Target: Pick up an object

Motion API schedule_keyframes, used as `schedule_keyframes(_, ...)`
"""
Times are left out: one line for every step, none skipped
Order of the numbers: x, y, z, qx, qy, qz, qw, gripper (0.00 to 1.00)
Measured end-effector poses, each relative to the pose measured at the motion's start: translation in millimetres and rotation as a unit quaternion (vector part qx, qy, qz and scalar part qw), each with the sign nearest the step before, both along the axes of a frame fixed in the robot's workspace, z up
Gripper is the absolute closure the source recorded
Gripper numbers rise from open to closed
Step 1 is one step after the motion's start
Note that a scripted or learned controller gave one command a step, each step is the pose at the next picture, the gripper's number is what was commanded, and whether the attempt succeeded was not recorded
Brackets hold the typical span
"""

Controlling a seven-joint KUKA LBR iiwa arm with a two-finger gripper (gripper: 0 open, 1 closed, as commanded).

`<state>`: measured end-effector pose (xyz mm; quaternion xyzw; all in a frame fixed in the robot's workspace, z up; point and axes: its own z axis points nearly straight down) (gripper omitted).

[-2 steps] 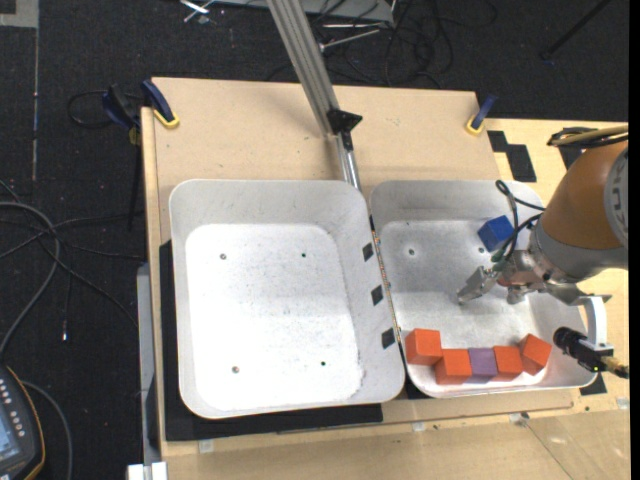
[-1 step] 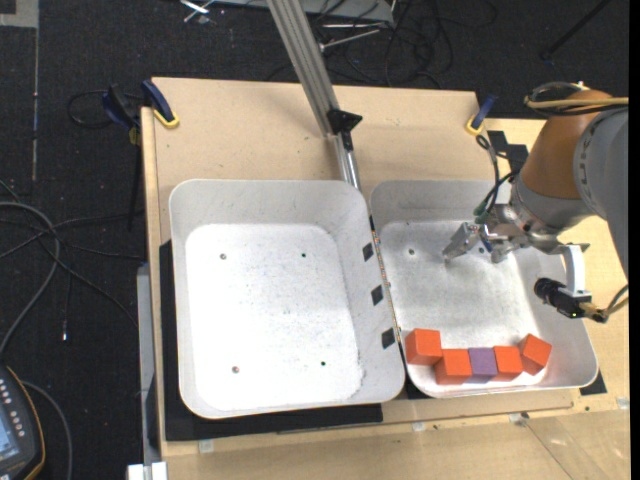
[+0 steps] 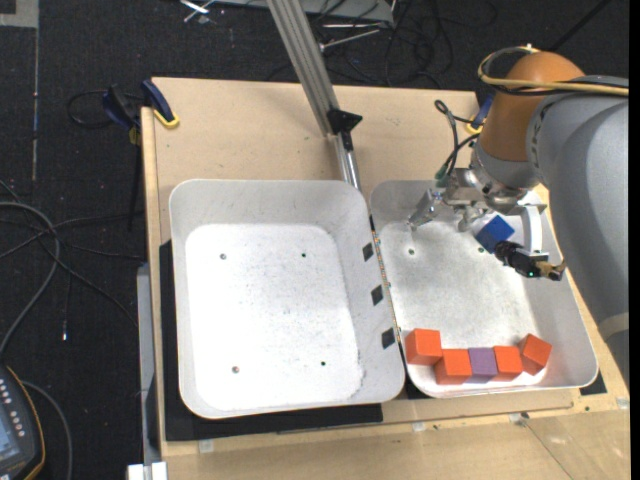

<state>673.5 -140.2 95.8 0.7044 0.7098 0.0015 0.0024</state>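
My gripper (image 3: 447, 204) hangs over the far part of the right bin (image 3: 460, 278), below the orange band (image 3: 522, 108) of the arm. A blue block (image 3: 493, 231) sits right beside the gripper on its near right side; whether it is held or merely lying there cannot be made out. Along the near edge of the right bin lies a row of blocks: an orange block (image 3: 424, 343), a second orange one (image 3: 455, 364), a purple block (image 3: 482, 361), and two more orange blocks (image 3: 507, 359) (image 3: 536, 352).
The left bin (image 3: 265, 288) stands beside the right one, a divider with black clips (image 3: 378, 293) between them. A slanted metal pole (image 3: 305, 53) crosses the back of the bench. A yellow-and-blue clamp (image 3: 155, 106) sits at the bench's far left corner.
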Motion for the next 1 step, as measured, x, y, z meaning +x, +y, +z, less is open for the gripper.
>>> schedule_keyframes(7.8,-81.3,0.3,0.0041,0.006,-0.006,1.0000,0.00)
